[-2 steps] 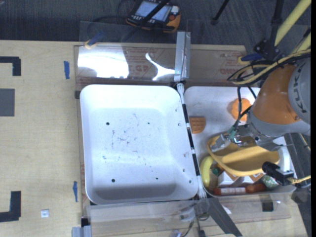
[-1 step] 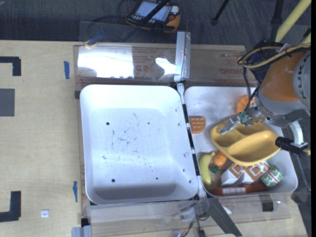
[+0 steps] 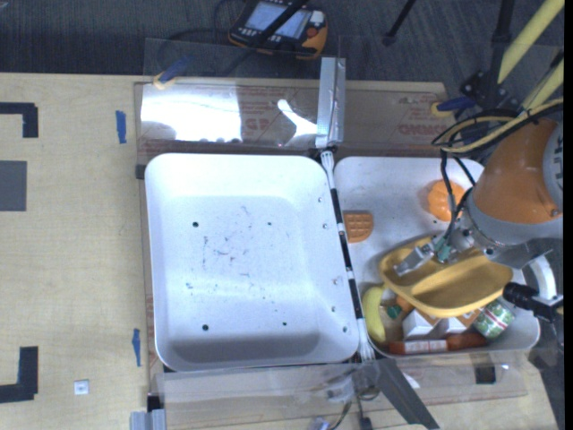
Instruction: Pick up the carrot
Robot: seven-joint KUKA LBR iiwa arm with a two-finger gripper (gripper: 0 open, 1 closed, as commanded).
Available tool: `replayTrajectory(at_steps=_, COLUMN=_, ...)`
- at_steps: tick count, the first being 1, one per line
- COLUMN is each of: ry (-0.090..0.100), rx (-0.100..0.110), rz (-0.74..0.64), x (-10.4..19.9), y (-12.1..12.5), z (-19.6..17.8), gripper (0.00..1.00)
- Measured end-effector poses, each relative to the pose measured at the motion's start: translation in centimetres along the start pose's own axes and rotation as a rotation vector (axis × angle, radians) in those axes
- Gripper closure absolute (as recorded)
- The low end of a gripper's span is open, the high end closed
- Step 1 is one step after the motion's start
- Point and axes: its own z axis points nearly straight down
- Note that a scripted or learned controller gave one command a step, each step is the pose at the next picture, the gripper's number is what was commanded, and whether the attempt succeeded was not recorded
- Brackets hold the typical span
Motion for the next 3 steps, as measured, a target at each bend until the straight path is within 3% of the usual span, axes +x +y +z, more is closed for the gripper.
replayTrajectory(at_steps=1, ry=-0.002, rx=-0.011, rz=-0.002, x=0.1, y=0.5, z=-1.2, gripper=1.00)
replayTrajectory(at_steps=2, ry=0.009, rx=0.025, rz=0.110, x=1.9, y=-0.6, z=-9.7, gripper=1.00)
replayTrajectory(at_steps=3, ry=0.011, rx=0.028, rz=0.155, x=5.6, y=-3.7, z=-12.0, gripper=1.00)
